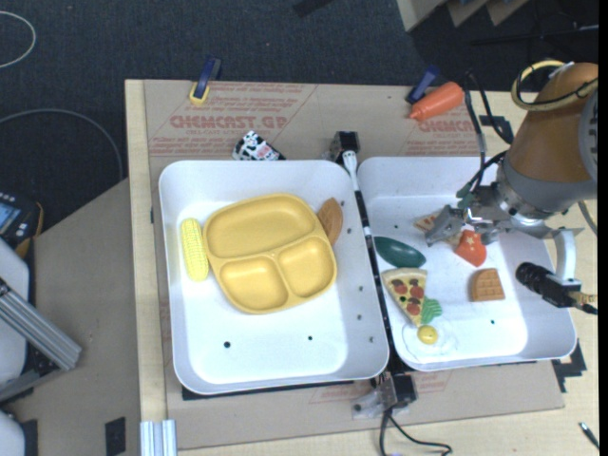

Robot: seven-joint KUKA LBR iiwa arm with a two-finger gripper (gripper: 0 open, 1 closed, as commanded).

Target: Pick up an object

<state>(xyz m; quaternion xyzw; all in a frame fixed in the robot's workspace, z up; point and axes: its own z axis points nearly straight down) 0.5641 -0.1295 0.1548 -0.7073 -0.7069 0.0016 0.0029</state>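
My gripper [463,224] hangs low over the right bin [532,335], in its upper middle. A small red toy [470,247] lies just below and in front of it, very close; whether they touch is unclear. A brown piece [429,223] sits right at the gripper's left side. Further left in the same bin lies a dark green oval [399,252]. A pizza slice [408,291], a green bit [432,308] and a fried egg [427,333] lie below it. A brown waffle square [485,285] rests at the right.
The left bin [275,354] holds a yellow divided plate [269,252], a corn cob [194,249] along its left and a brown biscuit [331,218] at its right. An orange carrot toy [436,101] and a black-and-white object [256,147] lie on the bench behind the bins.
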